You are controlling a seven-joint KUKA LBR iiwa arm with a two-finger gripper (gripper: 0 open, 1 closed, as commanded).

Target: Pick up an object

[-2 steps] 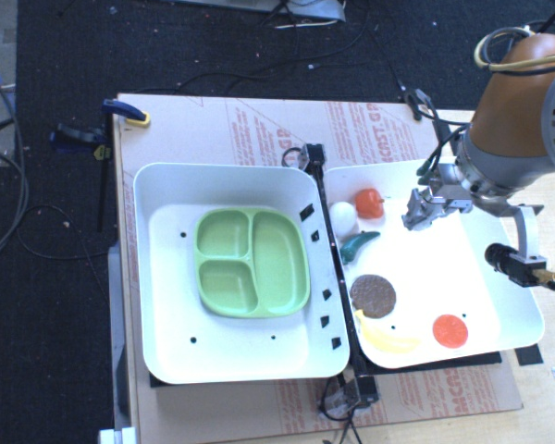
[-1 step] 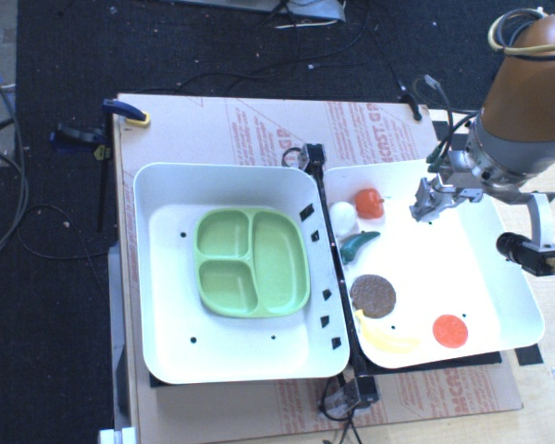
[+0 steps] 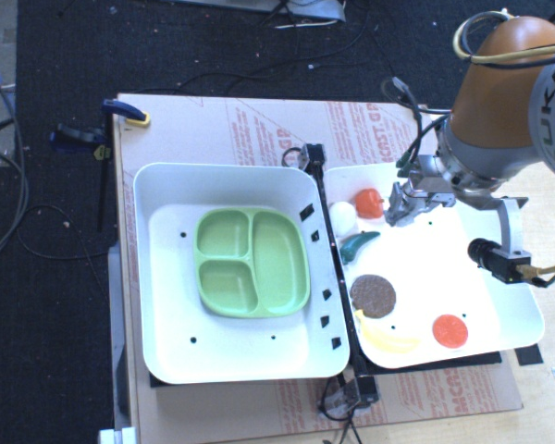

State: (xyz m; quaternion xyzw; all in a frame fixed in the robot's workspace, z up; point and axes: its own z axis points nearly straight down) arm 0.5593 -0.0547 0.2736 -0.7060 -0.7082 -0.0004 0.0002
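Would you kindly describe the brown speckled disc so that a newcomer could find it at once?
Start at the right-hand white bin, the one the grey and orange arm reaches into. Along its left wall, below the teal curved piece and above the pale yellow banana shape, lies the brown speckled disc. It is the only dark round item; the other disc is red-orange.

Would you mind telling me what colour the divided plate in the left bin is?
The divided plate is light green, seen clearly in the camera view.
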